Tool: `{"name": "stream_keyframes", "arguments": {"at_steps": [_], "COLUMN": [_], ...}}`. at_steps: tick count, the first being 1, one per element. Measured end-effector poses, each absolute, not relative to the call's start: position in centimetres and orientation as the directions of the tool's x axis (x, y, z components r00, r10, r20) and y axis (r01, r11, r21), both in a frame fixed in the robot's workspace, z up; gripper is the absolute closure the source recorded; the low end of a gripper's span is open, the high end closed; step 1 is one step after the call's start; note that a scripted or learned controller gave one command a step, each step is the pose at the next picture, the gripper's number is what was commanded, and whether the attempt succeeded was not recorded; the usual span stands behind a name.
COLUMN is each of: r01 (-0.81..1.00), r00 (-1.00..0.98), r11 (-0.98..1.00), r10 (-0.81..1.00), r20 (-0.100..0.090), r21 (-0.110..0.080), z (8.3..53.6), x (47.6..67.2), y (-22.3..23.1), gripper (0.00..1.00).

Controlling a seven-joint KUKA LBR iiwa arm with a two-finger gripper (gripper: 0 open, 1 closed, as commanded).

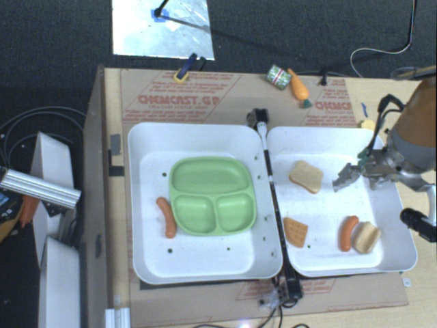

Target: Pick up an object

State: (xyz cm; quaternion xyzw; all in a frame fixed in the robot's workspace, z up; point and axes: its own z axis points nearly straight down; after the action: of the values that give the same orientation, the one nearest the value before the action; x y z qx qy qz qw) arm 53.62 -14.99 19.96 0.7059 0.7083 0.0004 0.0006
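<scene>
While hovering over the right bin (408, 241) at right of frame, seen from above: gripper (348, 175), fingers spread, pinching nothing. Left of centre, a green tray (212, 195) and sausage (166, 217) in the left bin (147, 183). Nearest target: bread slice (306, 176), just left of the fingertips, apart from them. Likely light, soft, slightly squashy; best pinched across its short sides. Lower right: hot dog (359, 236); lower centre: cracker (295, 231), thin, probably brittle.
</scene>
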Motion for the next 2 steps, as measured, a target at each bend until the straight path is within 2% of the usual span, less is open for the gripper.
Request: {"name": "stream_keyframes", "arguments": {"at_steps": [1, 2], "r01": [1.0, 1.0], "r00": [-0.001, -0.001], "r11": [0.001, 0.001], "r10": [1.0, 1.0], "r20": [0.0, 0.0], "r21": [0.001, 0.003], "z": [8.6, 9.7], "x": [49.1, 49.2], "y": [-16.8, -16.8], "gripper": [0.0, 1.0]}}
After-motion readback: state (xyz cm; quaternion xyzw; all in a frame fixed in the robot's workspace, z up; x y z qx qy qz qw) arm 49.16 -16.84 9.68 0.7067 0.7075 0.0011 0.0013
